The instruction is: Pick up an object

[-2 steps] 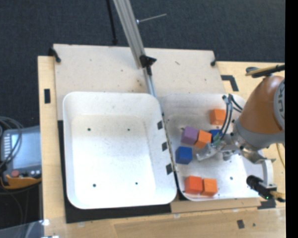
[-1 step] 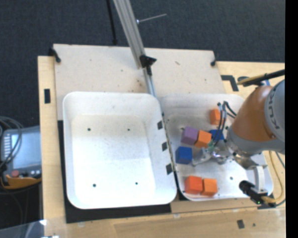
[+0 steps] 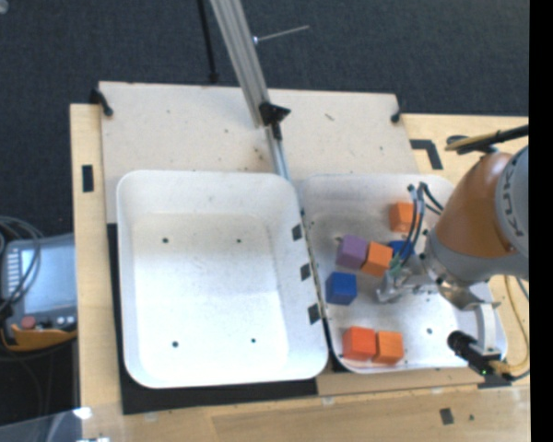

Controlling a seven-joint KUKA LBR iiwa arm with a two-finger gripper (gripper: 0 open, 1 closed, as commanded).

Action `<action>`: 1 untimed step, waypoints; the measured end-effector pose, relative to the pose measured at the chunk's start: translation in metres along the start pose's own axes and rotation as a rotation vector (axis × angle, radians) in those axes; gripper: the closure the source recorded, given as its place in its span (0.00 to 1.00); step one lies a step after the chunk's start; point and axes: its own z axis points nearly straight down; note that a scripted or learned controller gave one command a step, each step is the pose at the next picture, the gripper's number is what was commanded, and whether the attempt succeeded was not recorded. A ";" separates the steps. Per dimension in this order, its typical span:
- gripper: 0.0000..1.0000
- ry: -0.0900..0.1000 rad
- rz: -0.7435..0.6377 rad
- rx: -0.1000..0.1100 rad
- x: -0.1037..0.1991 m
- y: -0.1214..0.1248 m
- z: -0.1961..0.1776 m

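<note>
Near edge: two orange blocks (image 3: 371, 344) lie side by side in right bin (image 3: 350, 191) | step: approach judged, nothing lifted | gripper (image 3: 394, 286) lowered mid-bin beside blue block (image 3: 342, 288), purple block (image 3: 352, 251) just beyond; finger state cannot be told | arm bent in from right | next: descent centred over one block.

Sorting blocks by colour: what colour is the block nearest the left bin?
Blue: the block by the right bin's left wall, seen in the camera view.
</note>
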 end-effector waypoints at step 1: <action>1.00 -0.001 -0.014 -0.001 -0.001 0.006 -0.064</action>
